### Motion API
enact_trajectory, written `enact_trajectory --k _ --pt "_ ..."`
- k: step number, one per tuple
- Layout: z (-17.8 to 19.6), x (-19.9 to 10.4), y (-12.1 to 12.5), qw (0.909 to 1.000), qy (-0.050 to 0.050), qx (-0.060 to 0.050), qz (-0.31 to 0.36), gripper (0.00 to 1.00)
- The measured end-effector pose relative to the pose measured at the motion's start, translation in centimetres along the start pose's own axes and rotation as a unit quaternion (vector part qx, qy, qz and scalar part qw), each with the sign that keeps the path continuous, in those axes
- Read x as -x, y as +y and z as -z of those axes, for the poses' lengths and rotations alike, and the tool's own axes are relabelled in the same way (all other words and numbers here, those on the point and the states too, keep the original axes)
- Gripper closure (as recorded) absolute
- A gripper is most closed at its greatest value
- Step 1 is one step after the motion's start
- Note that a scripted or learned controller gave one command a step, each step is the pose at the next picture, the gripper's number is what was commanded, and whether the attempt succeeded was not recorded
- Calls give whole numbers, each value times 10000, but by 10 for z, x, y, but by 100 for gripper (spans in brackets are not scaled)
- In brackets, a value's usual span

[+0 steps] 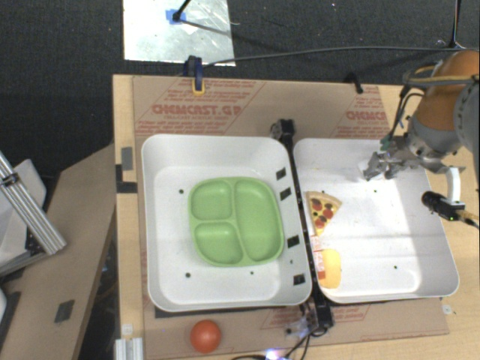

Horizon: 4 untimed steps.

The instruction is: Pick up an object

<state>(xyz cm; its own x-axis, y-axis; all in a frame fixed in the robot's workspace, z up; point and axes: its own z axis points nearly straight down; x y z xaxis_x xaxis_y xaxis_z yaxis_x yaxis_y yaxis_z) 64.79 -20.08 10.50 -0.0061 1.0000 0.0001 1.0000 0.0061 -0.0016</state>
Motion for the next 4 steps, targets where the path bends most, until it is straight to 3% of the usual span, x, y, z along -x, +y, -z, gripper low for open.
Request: enact_trajectory --k 3,4 --pt "160 -13 0 10000 -11 43 4 100" --pt "166 -63 -8 10000 2 21 14 100"
